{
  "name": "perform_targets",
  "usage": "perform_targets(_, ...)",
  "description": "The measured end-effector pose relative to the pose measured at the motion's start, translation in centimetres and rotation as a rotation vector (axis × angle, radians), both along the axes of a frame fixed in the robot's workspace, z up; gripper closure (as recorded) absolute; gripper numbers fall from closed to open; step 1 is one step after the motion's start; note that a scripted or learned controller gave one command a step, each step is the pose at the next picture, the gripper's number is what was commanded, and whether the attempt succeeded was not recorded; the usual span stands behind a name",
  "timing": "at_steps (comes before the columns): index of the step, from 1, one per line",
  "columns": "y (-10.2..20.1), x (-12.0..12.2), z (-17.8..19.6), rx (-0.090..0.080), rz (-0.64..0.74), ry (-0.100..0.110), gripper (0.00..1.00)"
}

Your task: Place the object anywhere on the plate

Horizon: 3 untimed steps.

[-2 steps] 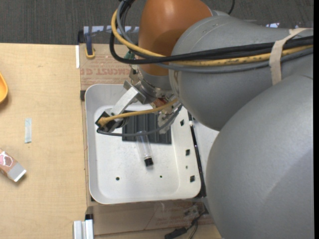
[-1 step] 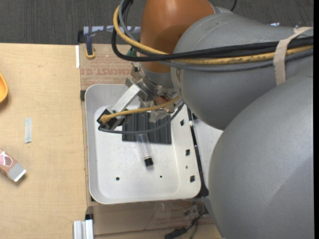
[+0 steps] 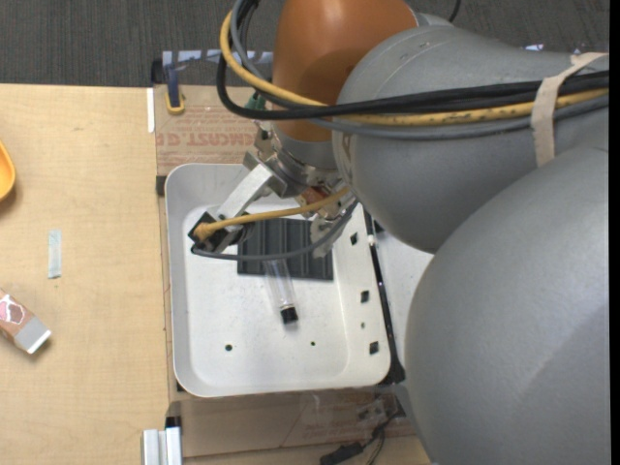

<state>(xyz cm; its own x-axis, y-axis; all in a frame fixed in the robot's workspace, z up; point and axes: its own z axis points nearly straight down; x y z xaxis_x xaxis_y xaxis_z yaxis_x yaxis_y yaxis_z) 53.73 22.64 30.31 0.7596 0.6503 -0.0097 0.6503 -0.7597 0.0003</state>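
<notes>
Bench top of pale wood lies left of the white bin [image 3: 184,289]. Farthest left of the bin, at the picture's edge, sits an orange curved sliver [image 3: 5,174], possibly the plate's rim; I cannot tell. Nearer the bin lie a red-and-white block [image 3: 21,325] and a small grey strip [image 3: 54,255], its long axis running top to bottom. I judge one of these to be the object. Over the bin's middle hangs the gripper [image 3: 287,310], below its dark body; I cannot tell whether it is wide, narrow or holding anything. Right of the bin, the grey arm [image 3: 484,260] bulks large, so free room lies leftward.
</notes>
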Motion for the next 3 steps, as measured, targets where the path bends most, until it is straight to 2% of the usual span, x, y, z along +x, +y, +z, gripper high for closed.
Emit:
perform_targets(1,-0.2,0.1,0.7,-0.003,-0.001,0.003,1.0)
perform_targets(2,-0.2,0.1,0.8,-0.003,-0.001,0.003,0.0)
perform_targets(3,0.1,-0.1,-6.9,0.002,-0.208,-0.005,0.0)
